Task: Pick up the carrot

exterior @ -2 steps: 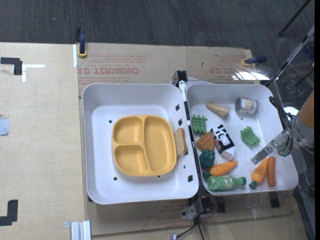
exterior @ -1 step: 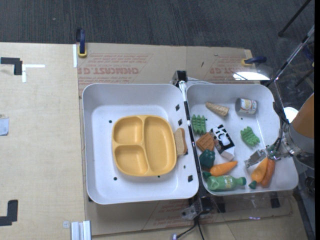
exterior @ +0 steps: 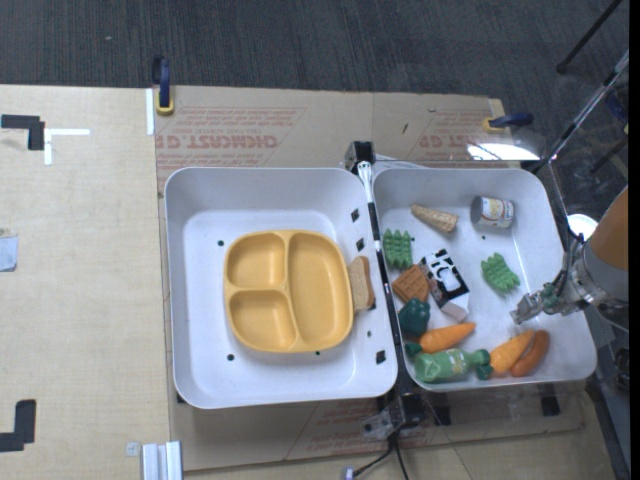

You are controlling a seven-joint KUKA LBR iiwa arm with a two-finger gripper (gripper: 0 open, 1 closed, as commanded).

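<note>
Two white bins sit side by side on the tabletop; the left bin holds a yellow plate with three parts, and a slice of toy bread leans at the plate's right edge.

The right bin holds many toy foods; the carrot lies near the front, orange with a green top pointing left; just in front of it lies a green bottle; to the right of that lie an orange toy and a brown sausage, touching each other; near the back are a pale bread wedge and a small tin can; a green bumpy toy sits by the left wall, a brown waffle piece and a black and white card sit in the middle, and a green leafy toy lies to the right.

The claw hangs over the right side of this bin, well apart from the carrot; I cannot tell how wide it is, and nothing shows between its tips.
</note>
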